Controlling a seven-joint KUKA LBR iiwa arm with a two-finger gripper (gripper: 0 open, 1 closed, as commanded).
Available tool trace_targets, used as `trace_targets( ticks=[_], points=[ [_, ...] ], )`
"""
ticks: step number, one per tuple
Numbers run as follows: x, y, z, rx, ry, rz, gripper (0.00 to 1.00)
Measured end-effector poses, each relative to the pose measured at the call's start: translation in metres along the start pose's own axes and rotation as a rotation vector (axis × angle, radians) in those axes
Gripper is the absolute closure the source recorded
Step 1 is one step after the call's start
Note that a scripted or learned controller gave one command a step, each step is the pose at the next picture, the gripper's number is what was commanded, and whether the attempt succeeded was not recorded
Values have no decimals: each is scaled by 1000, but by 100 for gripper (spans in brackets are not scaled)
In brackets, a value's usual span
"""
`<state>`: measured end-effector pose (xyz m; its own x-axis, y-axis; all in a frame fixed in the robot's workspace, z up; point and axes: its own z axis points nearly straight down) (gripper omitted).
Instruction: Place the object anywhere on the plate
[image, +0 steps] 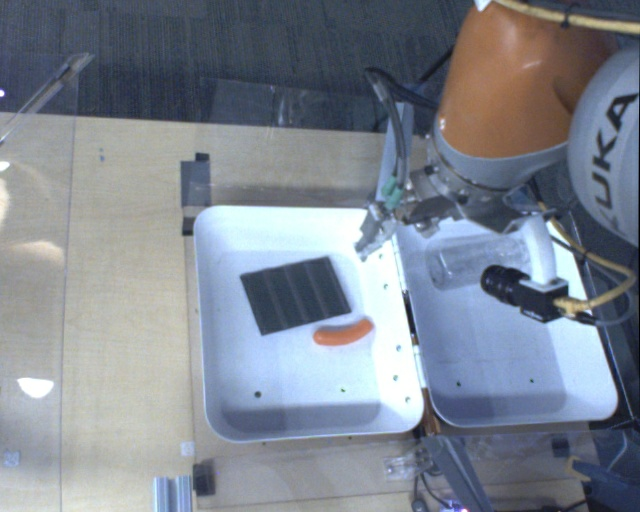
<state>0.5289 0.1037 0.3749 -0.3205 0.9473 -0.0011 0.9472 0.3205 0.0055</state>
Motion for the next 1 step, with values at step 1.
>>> trace_targets(
  ticks=[1],
  points=[
    [55, 9, 79, 1, 2, -324, 0]
  ],
)
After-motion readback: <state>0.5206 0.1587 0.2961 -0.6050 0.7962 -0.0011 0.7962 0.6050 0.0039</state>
